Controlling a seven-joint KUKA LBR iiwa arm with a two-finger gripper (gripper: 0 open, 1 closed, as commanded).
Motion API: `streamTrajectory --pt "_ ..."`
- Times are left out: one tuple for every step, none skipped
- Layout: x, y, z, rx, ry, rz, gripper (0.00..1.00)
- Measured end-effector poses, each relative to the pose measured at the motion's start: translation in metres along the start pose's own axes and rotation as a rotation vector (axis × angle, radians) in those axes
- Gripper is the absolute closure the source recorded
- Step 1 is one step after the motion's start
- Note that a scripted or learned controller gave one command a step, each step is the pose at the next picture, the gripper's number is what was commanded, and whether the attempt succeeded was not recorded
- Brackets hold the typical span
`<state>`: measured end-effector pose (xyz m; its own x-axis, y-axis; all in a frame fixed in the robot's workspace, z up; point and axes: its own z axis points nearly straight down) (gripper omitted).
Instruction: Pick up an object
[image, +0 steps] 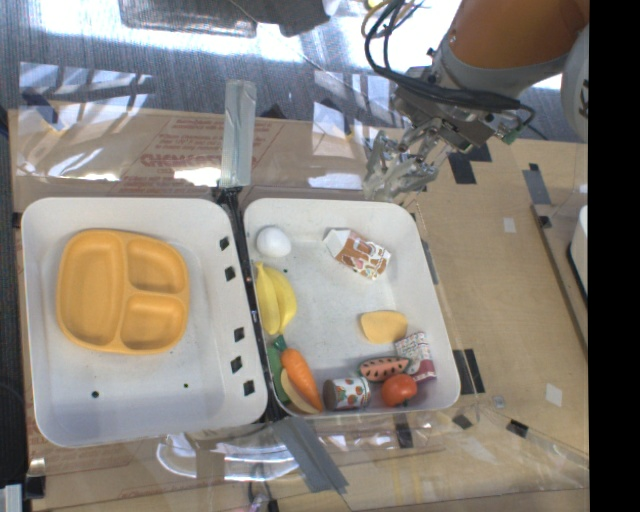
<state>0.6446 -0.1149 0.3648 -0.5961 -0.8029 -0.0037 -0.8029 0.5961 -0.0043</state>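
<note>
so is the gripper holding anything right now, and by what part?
Nothing is held. The gripper hangs above the far rim of the right bin with no object between its fingers; the toy food lies on the bin floor.

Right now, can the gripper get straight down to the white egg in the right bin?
Probably yes. The egg lies uncovered near the bin's top-left corner, apart from the banana; the gripper hovers beyond the far rim.

Gripper raised at upper right — wrist angled down-left, orange-banded.
</note>
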Motion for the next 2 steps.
streamTrajectory --pt "0.037 -0.044 -0.018 0.001 0.000 -0.211 1.00" --pt "0.050 -0.054 -0.033 0.001 0.000 -0.566 1.00"
